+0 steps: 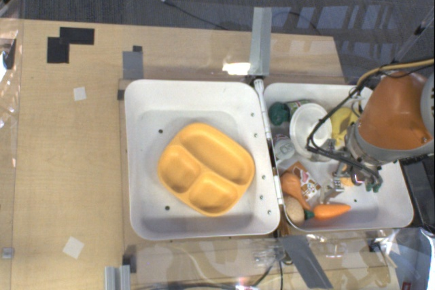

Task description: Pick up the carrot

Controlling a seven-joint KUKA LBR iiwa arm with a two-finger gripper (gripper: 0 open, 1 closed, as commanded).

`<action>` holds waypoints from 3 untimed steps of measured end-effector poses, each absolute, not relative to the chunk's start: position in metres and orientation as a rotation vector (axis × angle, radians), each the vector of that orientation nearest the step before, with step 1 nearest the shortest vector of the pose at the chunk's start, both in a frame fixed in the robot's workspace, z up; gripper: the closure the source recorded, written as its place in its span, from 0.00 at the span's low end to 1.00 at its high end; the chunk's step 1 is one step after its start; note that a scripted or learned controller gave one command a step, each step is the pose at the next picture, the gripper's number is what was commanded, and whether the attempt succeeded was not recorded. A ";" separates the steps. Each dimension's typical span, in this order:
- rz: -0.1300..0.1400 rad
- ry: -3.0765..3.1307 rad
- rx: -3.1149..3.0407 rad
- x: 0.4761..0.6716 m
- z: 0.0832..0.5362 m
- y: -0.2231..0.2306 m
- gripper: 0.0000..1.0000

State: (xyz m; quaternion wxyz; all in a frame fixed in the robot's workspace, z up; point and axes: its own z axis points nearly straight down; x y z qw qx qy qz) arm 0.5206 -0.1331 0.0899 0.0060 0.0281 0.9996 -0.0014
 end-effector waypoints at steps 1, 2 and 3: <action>-0.009 3.106 0.148 0.496 0.093 -0.121 0.00; -0.007 3.110 0.139 0.497 0.103 -0.120 1.00; -0.003 3.129 0.119 0.490 0.117 -0.133 1.00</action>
